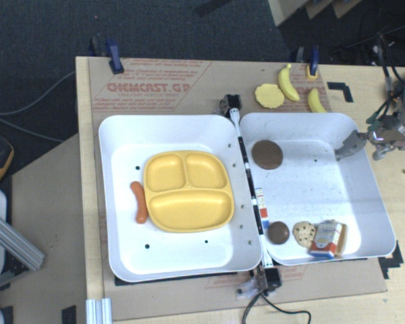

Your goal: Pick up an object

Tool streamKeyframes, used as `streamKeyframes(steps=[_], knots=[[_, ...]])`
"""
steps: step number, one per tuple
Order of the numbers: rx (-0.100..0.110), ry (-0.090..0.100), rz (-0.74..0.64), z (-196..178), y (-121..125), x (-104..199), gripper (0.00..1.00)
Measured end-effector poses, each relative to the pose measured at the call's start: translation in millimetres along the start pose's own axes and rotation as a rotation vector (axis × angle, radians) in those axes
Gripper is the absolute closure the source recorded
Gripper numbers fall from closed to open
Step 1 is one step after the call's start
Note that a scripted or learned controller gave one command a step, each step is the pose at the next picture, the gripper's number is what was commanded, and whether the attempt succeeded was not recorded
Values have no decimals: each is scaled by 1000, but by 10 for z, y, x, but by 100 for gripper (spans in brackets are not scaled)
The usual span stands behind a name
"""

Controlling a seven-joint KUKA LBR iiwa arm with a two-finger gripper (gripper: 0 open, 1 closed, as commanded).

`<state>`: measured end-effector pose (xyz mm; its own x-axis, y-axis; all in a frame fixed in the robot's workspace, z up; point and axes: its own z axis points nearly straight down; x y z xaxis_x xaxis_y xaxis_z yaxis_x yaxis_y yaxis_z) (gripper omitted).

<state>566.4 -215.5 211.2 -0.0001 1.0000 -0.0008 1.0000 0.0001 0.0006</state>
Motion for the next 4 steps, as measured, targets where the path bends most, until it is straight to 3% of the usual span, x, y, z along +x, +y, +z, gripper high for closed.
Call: streamKeyframes(steps=[1,2,3,4], knots=[[7,4,-3,1337,-113,512,0],[4,6,-8,1268,-105,1283,0],[-10,-4,-2,1251,1037,791,0],[6,1,4,1265,543,598,0]])
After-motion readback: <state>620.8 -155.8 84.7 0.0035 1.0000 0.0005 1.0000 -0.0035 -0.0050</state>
